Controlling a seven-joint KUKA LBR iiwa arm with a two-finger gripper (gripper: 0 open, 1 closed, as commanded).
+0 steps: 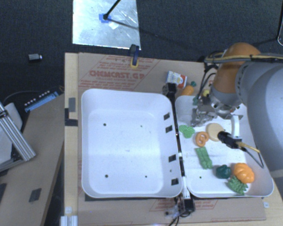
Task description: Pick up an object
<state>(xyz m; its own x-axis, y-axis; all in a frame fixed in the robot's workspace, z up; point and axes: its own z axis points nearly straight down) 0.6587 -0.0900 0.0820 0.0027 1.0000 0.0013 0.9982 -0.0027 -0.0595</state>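
My gripper (pixel 198 118) hangs over the back left part of the right bin (pixel 264 186), just behind a light green leafy piece (pixel 187 131). Close in front of it lie an orange pretzel-shaped piece (pixel 202 138) and a tan round disc (pixel 214 131). A long green block (pixel 204 158) lies nearer the bin's middle. At the front right sit a dark teal piece (pixel 223 171), an orange pepper (pixel 243 172) and a green ridged piece (pixel 236 185). I see nothing held in the gripper.
The left bin (pixel 93 104) adjoins the right one along a ridge with black clips (pixel 172 143). Behind the right bin, on the cardboard, lie a small white and red box (pixel 176 79) and an orange piece (pixel 187 90).
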